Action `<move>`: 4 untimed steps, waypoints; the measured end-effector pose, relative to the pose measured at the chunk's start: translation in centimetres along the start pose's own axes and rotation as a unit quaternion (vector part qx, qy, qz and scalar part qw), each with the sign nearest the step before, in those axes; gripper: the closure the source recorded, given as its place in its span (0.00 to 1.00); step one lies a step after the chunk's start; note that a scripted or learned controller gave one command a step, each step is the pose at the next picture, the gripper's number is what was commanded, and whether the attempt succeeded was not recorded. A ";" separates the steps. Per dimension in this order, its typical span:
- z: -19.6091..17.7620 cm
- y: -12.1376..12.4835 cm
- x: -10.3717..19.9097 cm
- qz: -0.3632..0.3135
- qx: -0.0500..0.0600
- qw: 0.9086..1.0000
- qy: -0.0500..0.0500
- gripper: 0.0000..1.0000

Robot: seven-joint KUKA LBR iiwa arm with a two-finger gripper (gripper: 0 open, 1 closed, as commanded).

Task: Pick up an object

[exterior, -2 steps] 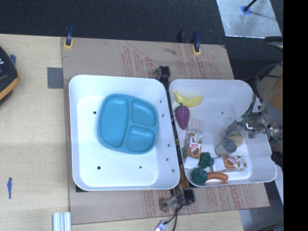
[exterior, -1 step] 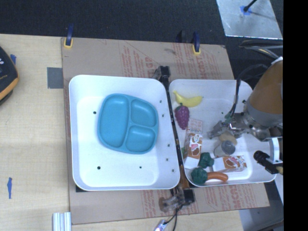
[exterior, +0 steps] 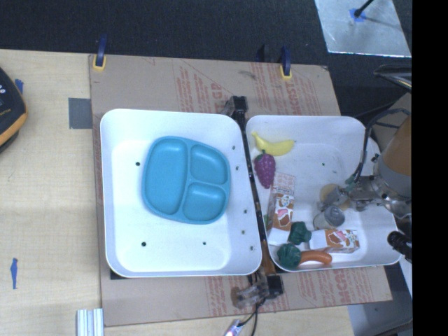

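The right bin [exterior: 308, 126] holds several small items. A yellow banana [exterior: 274, 145] and a purple bunch of grapes [exterior: 264, 169] lie at its far left. Below them lies a brown and white carton [exterior: 283, 213], then a dark green piece [exterior: 299, 233]. A green and orange toy vegetable [exterior: 299, 257] and a second carton [exterior: 342, 240] rest near the front wall. My gripper [exterior: 331, 206] hangs low over the middle right of this bin, just above the second carton and apart from the other items. Nothing shows held in it.
The left bin [exterior: 119, 187] carries a light blue divided plate [exterior: 186, 180]. The grey arm with its orange band [exterior: 397, 154] and cables reaches in over the right bin's right wall. A black and yellow device [exterior: 8, 110] lies at the bench's left edge.
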State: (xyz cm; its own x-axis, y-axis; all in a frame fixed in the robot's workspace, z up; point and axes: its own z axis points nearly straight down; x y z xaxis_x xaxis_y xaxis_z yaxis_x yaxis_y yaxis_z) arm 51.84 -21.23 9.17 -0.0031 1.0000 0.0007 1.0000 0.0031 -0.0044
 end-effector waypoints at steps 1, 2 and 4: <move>0.0 4.6 5.9 -0.002 -0.001 1.000 0.000 0.00; -1.1 4.5 5.8 -0.003 0.000 1.000 -0.001 1.00; -1.4 -4.2 7.6 -0.001 -0.002 1.000 0.000 0.00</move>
State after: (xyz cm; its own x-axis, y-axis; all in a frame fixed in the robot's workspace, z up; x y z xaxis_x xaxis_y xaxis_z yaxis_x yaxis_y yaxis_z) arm 47.67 -13.69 10.56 -0.0044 1.0000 -0.0002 1.0000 0.0044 0.0001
